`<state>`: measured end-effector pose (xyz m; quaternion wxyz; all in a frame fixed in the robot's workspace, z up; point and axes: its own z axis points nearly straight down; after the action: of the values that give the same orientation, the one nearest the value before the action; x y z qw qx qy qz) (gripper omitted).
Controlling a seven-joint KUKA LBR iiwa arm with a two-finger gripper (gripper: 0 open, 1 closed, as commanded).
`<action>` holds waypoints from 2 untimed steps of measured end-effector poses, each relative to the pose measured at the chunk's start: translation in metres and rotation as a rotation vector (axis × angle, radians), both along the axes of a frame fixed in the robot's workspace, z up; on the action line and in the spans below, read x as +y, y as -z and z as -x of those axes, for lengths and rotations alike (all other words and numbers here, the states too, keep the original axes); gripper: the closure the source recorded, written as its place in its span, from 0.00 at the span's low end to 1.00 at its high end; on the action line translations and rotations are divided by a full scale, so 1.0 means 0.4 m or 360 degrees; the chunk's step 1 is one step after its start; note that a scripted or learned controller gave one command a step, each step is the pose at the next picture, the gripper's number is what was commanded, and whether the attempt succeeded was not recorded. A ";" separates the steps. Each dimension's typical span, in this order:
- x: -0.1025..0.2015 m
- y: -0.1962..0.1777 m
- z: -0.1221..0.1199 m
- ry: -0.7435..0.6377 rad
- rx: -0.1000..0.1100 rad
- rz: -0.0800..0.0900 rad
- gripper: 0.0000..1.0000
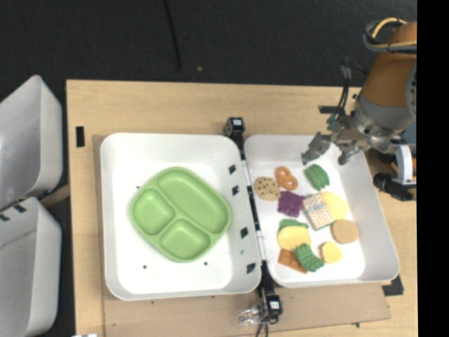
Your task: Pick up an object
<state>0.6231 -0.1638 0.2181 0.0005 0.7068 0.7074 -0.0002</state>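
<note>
The left bin (112, 209), smooth white plastic, holds a green three-compartment plate (180, 213). The right bin (375, 237) holds toy food: a round cookie (265, 187), pretzel (285, 177), purple grapes (290, 203), a patterned cracker (318, 211); no writing is legible. Above a ridged green pickle (317, 175), the gripper (330, 148) hangs spread, grasping nothing.

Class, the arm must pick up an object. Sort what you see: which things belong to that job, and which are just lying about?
Belongs to the job:
gripper
green pickle
pretzel
cookie
purple grapes
right bin

Just lying about:
green divided plate
left bin
</note>
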 end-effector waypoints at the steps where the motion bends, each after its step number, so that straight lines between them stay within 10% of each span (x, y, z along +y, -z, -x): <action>1: 0.057 0.162 0.054 0.0001 0.0008 -0.0002 0.00; 2: 0.098 0.291 0.023 -0.0002 -0.0002 0.0001 0.00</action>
<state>0.6141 -0.1244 0.1016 0.0013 0.7063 0.7079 0.0000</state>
